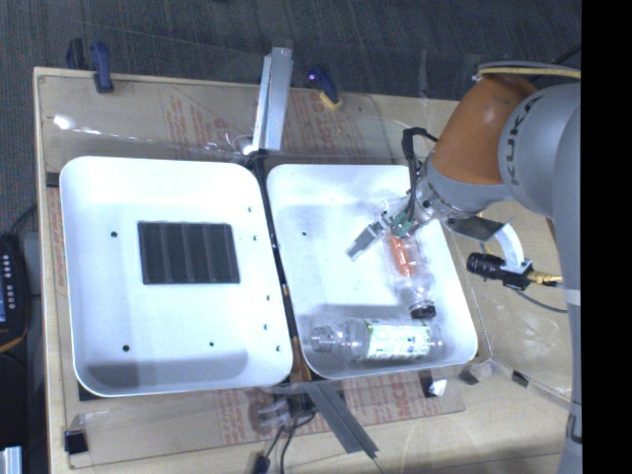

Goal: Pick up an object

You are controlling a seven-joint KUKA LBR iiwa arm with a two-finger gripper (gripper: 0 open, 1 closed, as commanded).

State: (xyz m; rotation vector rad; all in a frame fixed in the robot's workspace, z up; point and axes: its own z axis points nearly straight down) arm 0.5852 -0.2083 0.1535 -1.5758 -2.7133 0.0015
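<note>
**A:** You're asking how far along this is. Judging by how things lie, not far: nothing is lifted. The gripper (380,233) hangs low over the right bin (296,200), near its centre, and I see one grey finger pointing toward 8 o'clock. Whether the fingers are spread or closed, I cannot tell, and nothing shows between them.

**B:** And the things you could take?

**A:** A small clear bottle (407,270) with an orange tint lies just at 4 o'clock from the gripper, its dark cap toward 6 o'clock. It looks close to or touching the fingers' base, but I can't say it is gripped. A larger bottle (380,341) with a green label lies on its side along the bin's 6 o'clock wall.

**B:** Room to move?

**A:** The bin's 9 to 12 o'clock part is bare floor, so you have space there. The large bottle sits tight to the wall, which I judge awkward for fingers. The left bin (89,215) holds a dark ribbed block (188,253), well apart. All that's left is the grasp and the lift.
</note>
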